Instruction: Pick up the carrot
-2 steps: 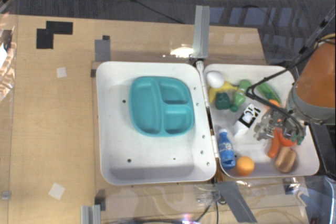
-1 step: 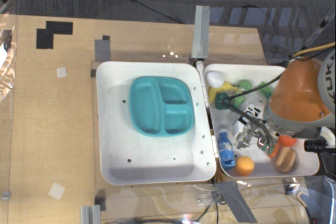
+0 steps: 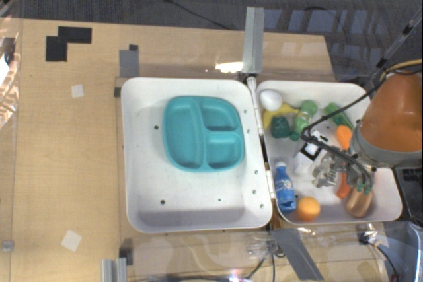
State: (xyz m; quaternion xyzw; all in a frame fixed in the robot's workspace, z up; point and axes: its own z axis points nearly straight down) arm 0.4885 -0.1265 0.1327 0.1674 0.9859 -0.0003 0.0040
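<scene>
The carrot (image 3: 344, 137) is a small orange piece with green leaves behind it, lying near the right side of the right bin (image 3: 390, 211). The arm's wrist partly covers it. My gripper (image 3: 326, 174) hangs low over the middle of the right bin, just left of and in front of the carrot. A black-and-white tag sits on its upper left. I see nothing held in it.
Around the gripper lie a blue bottle (image 3: 284, 187), an orange (image 3: 308, 209), a brown bottle (image 3: 359, 201) beside a red-orange item (image 3: 342, 189), a white egg (image 3: 270, 100) and green items (image 3: 304, 114). The left bin (image 3: 142, 208) holds a teal divided plate (image 3: 203, 133).
</scene>
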